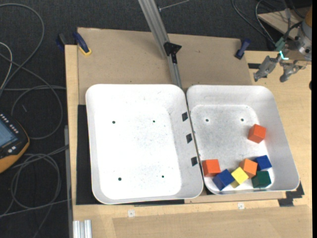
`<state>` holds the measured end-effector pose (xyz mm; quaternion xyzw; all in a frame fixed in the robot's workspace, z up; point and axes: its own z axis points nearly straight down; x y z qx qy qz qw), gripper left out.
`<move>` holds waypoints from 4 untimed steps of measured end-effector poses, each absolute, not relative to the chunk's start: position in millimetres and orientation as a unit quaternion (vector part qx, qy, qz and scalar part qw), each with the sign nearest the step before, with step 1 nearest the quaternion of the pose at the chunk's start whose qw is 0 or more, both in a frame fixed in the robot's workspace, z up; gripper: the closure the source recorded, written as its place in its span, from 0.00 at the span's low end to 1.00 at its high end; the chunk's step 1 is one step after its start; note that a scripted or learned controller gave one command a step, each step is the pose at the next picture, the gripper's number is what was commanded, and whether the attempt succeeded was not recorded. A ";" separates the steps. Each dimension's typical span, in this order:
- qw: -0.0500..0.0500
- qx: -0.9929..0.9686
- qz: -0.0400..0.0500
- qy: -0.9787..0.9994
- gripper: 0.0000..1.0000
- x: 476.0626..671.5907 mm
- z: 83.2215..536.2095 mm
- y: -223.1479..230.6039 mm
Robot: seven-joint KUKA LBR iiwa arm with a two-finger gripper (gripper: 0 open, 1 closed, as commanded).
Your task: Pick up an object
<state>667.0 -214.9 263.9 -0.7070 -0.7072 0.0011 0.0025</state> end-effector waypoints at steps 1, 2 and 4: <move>0.000 -0.706 0.001 -0.708 0.00 667.8 266.9 -214.6; 0.003 -0.707 0.001 -0.708 0.00 674.5 209.9 -207.6; 0.003 -0.707 0.002 -0.708 0.00 665.9 96.2 -204.0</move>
